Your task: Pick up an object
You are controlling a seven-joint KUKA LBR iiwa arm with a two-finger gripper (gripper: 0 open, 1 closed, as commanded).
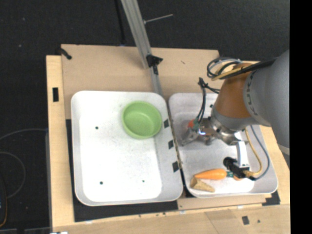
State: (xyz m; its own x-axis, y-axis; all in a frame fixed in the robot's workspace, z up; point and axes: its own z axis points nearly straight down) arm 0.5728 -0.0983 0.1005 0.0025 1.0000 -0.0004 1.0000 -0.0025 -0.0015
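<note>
My gripper [191, 134] reaches down into the right bin [187, 106], low over its left middle floor, close to the wall between the bins. An orange carrot [210, 174] lies near that bin's front edge. Beside it at the front sits a tan wedge-shaped piece [202, 185]. Both lie well in front of the gripper and apart from it. I see nothing between the gripper's fingers.
A green bowl [142, 119] stands upright at the back right of the left bin [97, 155]. A grey metal pole [139, 30] slants down from the top to the gap between the bins.
</note>
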